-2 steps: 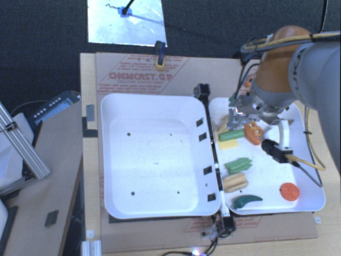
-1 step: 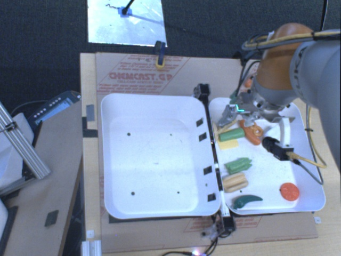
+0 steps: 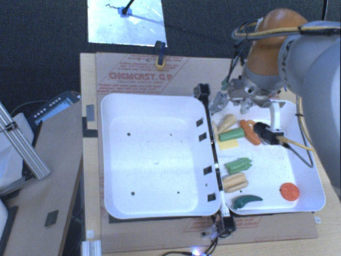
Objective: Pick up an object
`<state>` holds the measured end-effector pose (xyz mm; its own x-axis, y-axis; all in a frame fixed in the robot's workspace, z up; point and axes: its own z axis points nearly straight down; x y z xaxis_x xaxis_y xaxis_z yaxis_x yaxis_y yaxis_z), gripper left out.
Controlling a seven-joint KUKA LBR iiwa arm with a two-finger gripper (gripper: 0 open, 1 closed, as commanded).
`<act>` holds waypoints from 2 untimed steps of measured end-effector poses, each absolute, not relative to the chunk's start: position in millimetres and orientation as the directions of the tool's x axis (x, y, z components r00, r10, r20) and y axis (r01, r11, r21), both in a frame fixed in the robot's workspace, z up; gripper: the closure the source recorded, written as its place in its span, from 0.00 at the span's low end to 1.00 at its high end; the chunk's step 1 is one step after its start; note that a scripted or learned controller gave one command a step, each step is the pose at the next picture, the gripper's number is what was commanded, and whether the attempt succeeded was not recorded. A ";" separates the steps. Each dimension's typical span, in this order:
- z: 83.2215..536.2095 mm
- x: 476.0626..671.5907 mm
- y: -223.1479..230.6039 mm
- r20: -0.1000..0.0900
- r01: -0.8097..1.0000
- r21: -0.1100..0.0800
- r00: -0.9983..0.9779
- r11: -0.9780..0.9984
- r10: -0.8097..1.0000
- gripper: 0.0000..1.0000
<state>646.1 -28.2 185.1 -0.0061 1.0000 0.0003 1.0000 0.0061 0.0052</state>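
My gripper (image 3: 230, 106) hangs over the far end of the right bin (image 3: 306, 161), open, with nothing between its fingers. Just below it lie a tan bread piece (image 3: 226, 122), an orange carrot (image 3: 249, 132) and a green block (image 3: 230, 135) resting on a yellow slab (image 3: 229, 144). Further toward the front are a light green leafy vegetable (image 3: 238, 165), a tan bread roll (image 3: 235, 182), a dark green pepper (image 3: 247, 200) and a red-orange tomato (image 3: 289, 191).
The left bin (image 3: 154, 153) adjoins the right one along a black-clipped divider (image 3: 212, 148). Both stand on a cardboard sheet (image 3: 138, 76). The arm's orange band (image 3: 274, 41) and grey body loom over the right bin's far right corner.
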 end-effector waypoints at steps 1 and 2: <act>184.4 622.1 33.2 0.002 1.000 0.000 -0.010 0.010 1.000 0.00; 195.9 623.9 29.3 0.001 1.000 0.004 -0.008 0.008 1.000 1.00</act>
<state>623.9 29.3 195.9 -0.0077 1.0000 0.0009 1.0000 0.0077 0.0041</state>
